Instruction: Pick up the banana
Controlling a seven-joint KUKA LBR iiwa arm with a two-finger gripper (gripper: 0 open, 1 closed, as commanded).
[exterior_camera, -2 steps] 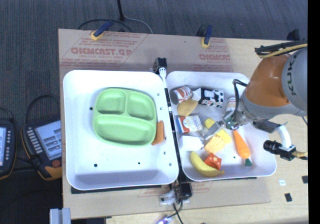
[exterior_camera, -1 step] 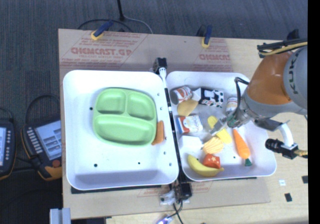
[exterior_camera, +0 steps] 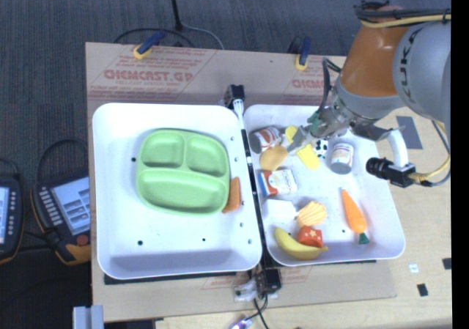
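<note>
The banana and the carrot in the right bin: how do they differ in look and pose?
The banana is yellow and curved; the carrot is orange and straight, with a green end. The banana lies along the bin's near edge, touching a red toy; the carrot lies apart, pointing up and down in the view. Both lie flat in the right bin, far from the gripper.

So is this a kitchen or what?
Probably a robot lab, not a kitchen. A robot arm reaches over two white bins on a clamped board, the food looks like toys, such as the banana, and cables run across the carpet.

Glossy plastic banana (exterior_camera: 292, 242), matt cardboard (exterior_camera: 157, 75)
</note>
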